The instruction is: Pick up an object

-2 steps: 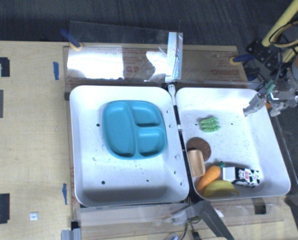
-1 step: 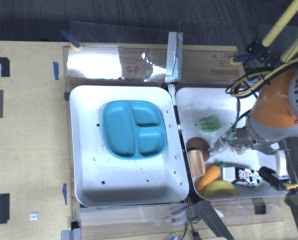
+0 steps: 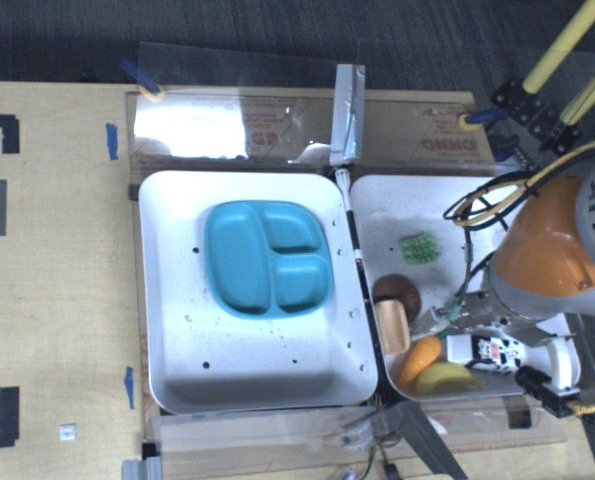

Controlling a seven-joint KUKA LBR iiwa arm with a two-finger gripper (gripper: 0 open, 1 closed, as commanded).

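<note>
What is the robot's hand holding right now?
It cannot be told. The gripper sits low in the right bin beside the orange and banana, but nothing shows in its grasp.

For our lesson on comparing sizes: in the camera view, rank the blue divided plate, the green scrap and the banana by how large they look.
1. Blue divided plate
2. Banana
3. Green scrap, though partly hidden banana makes this order less sure.

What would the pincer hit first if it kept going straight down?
Likely the yellow banana beside the orange fruit in the right white bin; depth is unclear, and the pincer is partly hidden.
</note>
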